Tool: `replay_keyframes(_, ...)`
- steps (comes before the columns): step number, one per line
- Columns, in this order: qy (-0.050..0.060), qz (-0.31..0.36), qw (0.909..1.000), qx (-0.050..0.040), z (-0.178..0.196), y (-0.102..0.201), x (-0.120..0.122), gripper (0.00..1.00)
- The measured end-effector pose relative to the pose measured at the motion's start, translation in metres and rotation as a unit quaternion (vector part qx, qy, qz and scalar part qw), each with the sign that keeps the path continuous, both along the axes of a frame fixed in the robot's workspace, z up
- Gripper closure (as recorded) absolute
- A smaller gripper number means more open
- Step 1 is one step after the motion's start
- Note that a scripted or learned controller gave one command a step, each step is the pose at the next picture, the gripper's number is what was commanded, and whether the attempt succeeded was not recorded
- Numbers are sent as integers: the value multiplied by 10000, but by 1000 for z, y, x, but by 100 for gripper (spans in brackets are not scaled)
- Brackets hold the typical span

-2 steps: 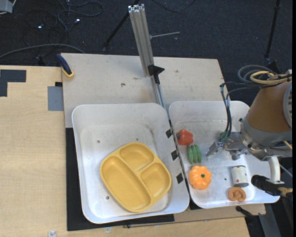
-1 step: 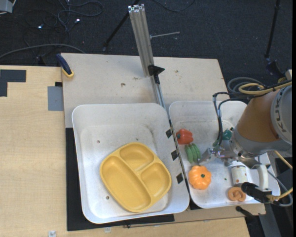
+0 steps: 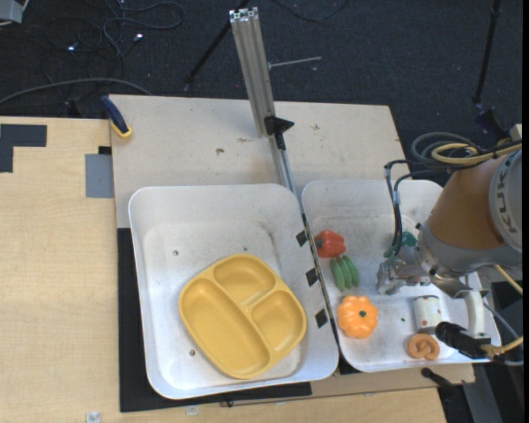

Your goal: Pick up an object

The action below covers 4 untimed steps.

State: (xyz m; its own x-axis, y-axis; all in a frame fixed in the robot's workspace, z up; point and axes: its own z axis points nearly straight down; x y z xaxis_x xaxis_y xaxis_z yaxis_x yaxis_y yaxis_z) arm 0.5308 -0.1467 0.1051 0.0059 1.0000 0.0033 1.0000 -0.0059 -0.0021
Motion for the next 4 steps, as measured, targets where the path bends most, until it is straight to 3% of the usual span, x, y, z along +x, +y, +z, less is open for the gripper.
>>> replay_keyframes(3,-31,35,10000,-23,158,-8,-2,100)
replay_keyframes(4,2,51,10000,-7,152,39,2,100)
